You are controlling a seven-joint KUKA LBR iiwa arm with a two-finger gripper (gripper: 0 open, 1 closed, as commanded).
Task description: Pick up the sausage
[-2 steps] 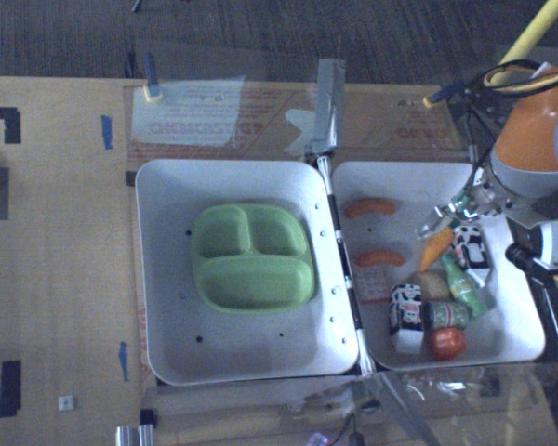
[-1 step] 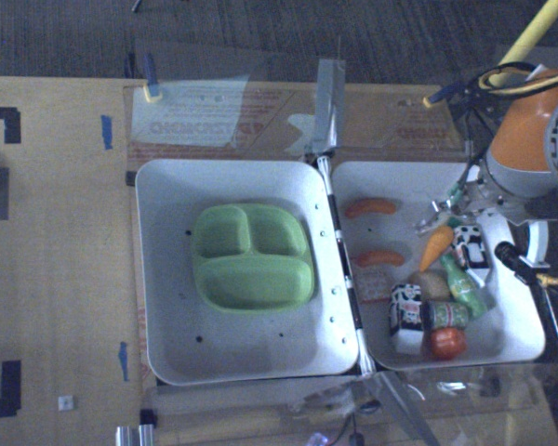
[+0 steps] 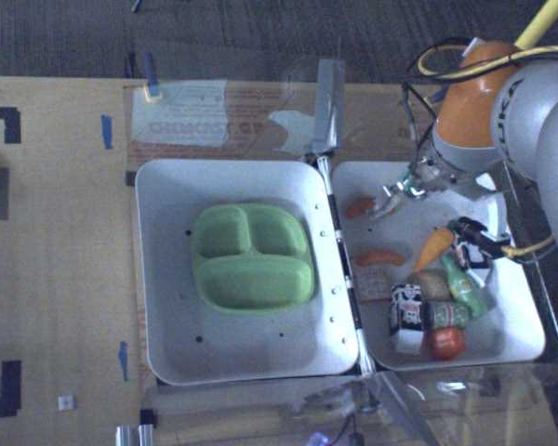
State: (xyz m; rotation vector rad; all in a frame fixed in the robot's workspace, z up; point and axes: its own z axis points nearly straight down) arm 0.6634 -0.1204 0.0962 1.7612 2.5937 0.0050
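now the claw [image 3: 392, 196] hangs over the right bin [image 3: 521, 342], its fingers a little apart and holding nothing, just right of a small red piece [image 3: 359, 208]; the sausage [image 3: 379, 258] lies below the claw, left of the carrot [image 3: 434, 246]; left bin [image 3: 158, 277] holds a green tray [image 3: 252, 256]

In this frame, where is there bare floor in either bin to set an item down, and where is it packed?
Left bin: bare floor rings the green divided plate, widest along the near edge. Right bin: a small patch between the sausage and the gripper; its near-right part is crowded with carrot, bottle, tomato.
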